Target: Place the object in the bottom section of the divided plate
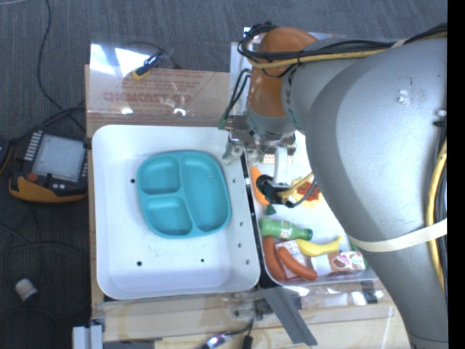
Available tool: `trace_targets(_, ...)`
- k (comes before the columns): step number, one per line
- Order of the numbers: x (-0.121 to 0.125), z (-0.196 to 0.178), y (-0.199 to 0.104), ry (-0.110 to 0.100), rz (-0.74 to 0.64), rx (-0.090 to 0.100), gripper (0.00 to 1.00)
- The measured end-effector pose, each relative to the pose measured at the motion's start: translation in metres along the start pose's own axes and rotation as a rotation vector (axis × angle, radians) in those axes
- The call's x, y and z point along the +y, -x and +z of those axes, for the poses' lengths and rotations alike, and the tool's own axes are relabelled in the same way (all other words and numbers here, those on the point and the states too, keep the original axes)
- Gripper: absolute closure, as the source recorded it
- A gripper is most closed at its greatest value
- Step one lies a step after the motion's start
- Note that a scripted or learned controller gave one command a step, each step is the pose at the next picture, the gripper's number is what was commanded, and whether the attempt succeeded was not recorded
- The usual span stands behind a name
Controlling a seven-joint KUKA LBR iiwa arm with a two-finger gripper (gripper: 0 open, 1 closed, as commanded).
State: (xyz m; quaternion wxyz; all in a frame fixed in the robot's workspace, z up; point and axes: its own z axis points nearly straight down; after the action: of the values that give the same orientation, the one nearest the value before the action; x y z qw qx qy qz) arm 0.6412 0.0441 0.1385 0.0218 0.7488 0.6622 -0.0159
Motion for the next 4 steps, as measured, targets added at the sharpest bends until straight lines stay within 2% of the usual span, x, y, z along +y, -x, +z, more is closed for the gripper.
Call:
trace_targets(1, -0.001, 0.001, -0.002, 0.003, 0.001, -0.002, 1.00)
trace_targets(2, -0.050, -0.045, -0.042, -0.017, -0.027, 0.047, 1.00)
trace_targets(3, -0.050, -0.045, -0.042, -0.017, -0.027, 0.047, 0.00)
trace_targets(4, -0.050, -0.050, -0.041, -0.025, -0.025, 0.044, 1.00)
